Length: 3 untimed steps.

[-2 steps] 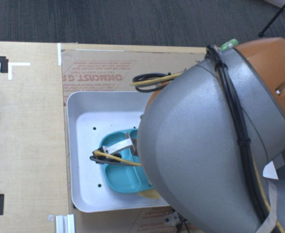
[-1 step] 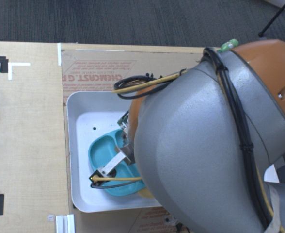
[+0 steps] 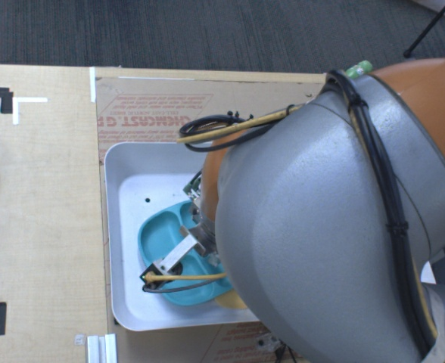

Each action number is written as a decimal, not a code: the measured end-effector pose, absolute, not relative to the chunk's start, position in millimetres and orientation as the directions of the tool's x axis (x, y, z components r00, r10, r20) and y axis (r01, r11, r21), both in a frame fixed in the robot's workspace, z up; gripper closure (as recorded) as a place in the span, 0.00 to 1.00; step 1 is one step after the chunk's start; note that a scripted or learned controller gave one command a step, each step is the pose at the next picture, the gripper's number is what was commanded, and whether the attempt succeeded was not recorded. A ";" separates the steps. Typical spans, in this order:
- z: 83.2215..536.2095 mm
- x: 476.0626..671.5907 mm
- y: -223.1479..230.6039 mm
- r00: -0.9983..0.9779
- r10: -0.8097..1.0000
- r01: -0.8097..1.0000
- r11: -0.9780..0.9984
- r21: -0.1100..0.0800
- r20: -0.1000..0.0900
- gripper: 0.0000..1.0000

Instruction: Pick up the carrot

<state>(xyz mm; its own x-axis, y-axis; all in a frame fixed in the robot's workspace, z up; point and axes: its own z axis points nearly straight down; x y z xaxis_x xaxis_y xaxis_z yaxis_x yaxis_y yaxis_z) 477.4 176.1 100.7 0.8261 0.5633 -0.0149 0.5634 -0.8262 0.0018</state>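
Gripper hanging low over teal dish, arm covering most of it; open or closed: cannot tell. Dish lying in white bin, toward near wall. Yellow-orange sliver, likely carrot, showing at dish's near right edge, arm hiding rest. Counter lying left of bin.

I watch through one camera fixed above the bench. It looks down at a slant, so the bench's far edge and a strip of dark floor lie along the top. The arm reaches in from the right, so near the lens that its grey body covers most of that half, in front of the white bin at centre.
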 end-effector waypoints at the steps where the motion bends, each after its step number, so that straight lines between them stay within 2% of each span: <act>1: 165.1 477.7 228.2 0.902 0.432 0.432 -0.902 0.000 -0.004 1.00; 2: 158.7 477.7 227.5 0.968 0.253 0.253 -0.968 0.001 -0.003 1.00; 3: 167.1 478.9 225.9 0.968 0.249 0.249 -0.968 0.003 -0.006 1.00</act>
